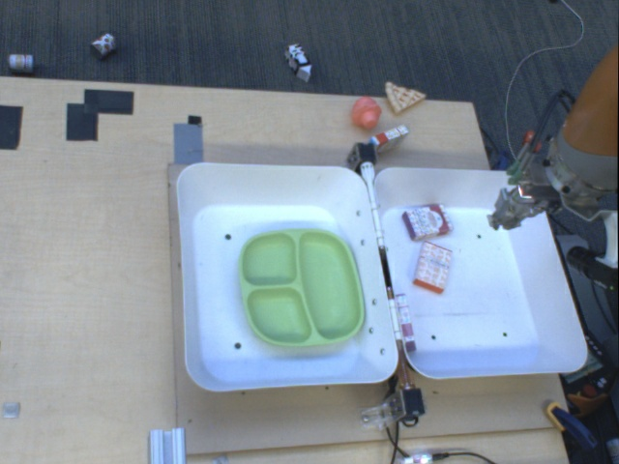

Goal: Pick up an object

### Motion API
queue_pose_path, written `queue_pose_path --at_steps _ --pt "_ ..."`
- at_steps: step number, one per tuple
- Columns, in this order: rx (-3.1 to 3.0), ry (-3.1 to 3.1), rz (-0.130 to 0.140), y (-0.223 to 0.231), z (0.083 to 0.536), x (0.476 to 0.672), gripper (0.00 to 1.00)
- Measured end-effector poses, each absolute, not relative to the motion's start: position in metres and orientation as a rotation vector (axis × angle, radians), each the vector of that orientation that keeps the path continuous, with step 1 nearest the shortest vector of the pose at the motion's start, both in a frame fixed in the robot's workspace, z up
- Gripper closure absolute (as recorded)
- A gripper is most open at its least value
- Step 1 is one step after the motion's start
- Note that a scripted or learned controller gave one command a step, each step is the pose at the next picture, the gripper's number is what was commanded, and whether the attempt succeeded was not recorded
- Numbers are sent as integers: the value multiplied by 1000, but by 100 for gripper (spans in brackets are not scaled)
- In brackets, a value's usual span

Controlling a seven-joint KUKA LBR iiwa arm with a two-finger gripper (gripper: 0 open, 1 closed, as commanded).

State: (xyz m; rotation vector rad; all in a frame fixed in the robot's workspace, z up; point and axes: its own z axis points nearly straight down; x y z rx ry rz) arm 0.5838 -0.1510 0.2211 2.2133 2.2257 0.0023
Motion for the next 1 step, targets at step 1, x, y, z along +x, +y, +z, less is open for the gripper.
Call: queue_pose_path --at_steps 1 --pt "2215 2222 2 -198 272 515 100"
